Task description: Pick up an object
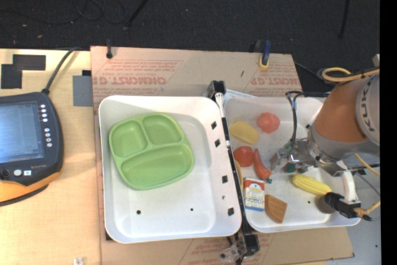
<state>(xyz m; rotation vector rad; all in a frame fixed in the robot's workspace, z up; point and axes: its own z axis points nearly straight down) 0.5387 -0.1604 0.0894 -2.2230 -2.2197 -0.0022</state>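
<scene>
My gripper (289, 157) hangs low over the middle of the right bin (291, 228), at the end of the grey and orange arm reaching in from the right. Left of it lie a red chilli (261, 165) and a round red piece (244, 155). A yellow corn cob (311, 184) lies just to its lower right. Farther back sit a yellow fruit (244, 131) and an orange-red tomato (268, 121). At the front of the bin are a small carton (254, 193) and a brown slice (276, 208). Nothing shows held by the gripper.
The left bin (161, 220) holds a green divided plate (151, 150). A tablet (25, 139) lies on the bench at far left. Cardboard (186, 71) lies under both bins, with a blue clamp (265, 54) at its back edge.
</scene>
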